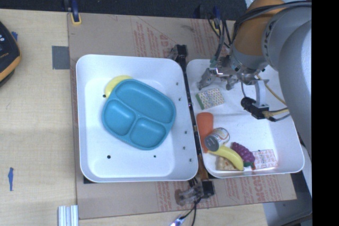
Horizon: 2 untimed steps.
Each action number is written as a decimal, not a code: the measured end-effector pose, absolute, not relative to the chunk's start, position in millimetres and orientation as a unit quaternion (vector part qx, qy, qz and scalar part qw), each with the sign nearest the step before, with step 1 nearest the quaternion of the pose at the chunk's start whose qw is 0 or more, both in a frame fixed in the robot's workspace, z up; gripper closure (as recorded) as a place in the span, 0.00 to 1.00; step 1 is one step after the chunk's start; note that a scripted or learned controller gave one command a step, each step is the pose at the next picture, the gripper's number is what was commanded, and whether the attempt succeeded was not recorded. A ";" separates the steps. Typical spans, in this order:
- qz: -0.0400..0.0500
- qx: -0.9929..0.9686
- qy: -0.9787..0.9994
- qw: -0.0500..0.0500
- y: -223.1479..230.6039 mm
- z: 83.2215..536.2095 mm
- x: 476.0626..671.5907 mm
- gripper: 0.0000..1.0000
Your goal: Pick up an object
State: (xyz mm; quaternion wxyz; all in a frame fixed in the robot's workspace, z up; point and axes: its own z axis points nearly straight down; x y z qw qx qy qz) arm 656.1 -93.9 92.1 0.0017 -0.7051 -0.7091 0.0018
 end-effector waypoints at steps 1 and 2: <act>0.002 -0.705 -0.709 0.002 -93.3 92.1 656.1 0.00; 0.001 -0.706 -0.708 0.000 -108.7 92.3 656.5 0.00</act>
